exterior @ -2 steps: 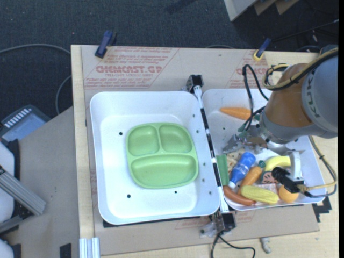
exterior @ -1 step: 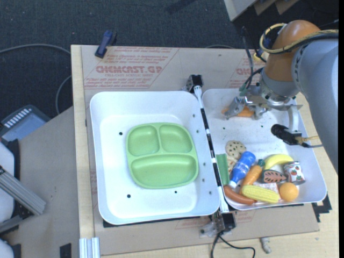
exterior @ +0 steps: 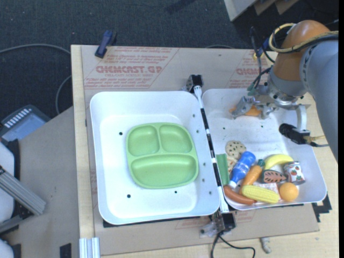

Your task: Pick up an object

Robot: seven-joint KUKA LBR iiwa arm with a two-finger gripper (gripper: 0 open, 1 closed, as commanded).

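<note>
My gripper is down at the far end of the right bin, reaching in from the right. A small orange piece lies right at its tip on the bin floor; whether it is gripped cannot be made out. At the near end of the same bin is a heap of toy food: a cookie, a blue bottle, a carrot, a banana, a corn cob, a hot dog, an orange and a small can.
The left bin holds a green divided plate in its middle. A black clip sits at the far end of the rim between the bins. A blue clamp lies on the bench's far left corner.
</note>
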